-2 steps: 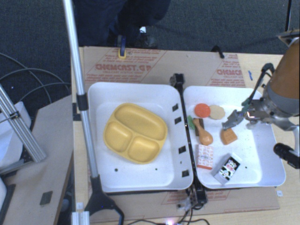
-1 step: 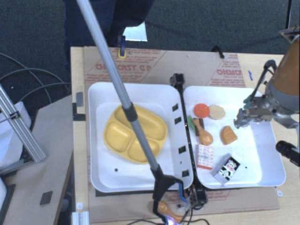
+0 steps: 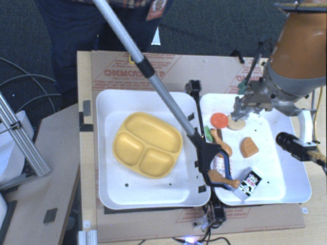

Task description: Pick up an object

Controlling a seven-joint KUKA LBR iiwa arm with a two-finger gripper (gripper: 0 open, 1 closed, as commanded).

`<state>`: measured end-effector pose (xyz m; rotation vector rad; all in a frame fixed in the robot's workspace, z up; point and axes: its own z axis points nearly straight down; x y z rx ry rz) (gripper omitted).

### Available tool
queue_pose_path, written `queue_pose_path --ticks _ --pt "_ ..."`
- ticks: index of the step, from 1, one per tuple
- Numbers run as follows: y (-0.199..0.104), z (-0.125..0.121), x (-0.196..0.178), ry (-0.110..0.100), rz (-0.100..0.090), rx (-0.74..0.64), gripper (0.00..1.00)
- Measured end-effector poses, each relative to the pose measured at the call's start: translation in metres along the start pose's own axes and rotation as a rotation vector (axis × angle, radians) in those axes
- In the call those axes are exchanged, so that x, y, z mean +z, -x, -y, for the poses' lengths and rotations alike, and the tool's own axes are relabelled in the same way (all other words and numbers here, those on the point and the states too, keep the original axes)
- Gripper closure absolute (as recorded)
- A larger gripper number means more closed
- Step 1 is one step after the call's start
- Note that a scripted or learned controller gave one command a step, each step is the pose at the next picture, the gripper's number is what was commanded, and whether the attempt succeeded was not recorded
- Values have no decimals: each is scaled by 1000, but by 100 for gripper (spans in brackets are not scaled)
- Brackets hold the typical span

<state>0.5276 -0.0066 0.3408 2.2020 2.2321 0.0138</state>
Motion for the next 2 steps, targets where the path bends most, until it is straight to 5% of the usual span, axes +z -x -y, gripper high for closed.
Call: queue_pose_path --ticks 1,2 --pt "-1 -75 164 -10 2 8 100" --pt "27 12 71 -6 2 16 100"
